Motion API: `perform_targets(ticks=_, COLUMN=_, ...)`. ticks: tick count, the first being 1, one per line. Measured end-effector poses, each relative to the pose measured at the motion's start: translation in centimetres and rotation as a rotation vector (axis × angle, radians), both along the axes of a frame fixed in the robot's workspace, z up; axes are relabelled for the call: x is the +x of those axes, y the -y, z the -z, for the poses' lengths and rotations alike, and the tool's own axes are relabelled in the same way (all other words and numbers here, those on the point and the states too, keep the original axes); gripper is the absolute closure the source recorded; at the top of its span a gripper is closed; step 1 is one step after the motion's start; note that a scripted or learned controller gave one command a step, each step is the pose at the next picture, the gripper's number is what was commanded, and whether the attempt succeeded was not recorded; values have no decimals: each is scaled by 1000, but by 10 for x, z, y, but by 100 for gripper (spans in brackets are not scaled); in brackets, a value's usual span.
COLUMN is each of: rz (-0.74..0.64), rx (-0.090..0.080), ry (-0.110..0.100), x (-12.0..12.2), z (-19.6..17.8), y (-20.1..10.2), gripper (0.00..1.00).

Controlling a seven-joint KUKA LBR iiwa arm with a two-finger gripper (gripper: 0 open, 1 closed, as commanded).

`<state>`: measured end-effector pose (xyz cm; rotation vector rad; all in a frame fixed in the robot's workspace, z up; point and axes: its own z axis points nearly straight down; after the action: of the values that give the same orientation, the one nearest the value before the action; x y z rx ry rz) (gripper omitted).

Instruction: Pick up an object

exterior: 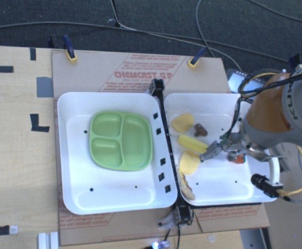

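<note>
In the right bin point(220, 188) lie several small items. A pale yellow disc point(182, 122) sits near the far left corner with a small brown lump point(200, 130) beside it. A long yellow piece point(191, 142) lies slantwise below them, above a second yellow disc point(188, 163). A tan piece point(186, 192) rests against the near left rim. My gripper point(210, 151) is low in this bin, its tip right at the right end of the long yellow piece. A small red item point(238, 158) peeks out beside the wrist.
The left bin point(73, 191) holds a green divided plate point(121, 140). A black divider point(164, 149) runs between the bins. The arm's orange band point(267, 105) hangs over the right bin's right side. Cables cross the dark floor behind.
</note>
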<state>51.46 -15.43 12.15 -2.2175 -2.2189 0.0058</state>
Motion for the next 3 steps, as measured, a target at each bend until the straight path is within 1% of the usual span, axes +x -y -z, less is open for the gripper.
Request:
perform_targets(ticks=1, rz=0, rx=-1, ry=5, x=0, z=37, y=0, gripper=0)
perform_targets(ticks=2, rz=0, rx=-4, ry=9, x=1, z=25, y=1, gripper=100)
perform_targets(ticks=3, rz=-1, rx=-1, ry=8, x=-6, z=-31, y=-5, gripper=100)
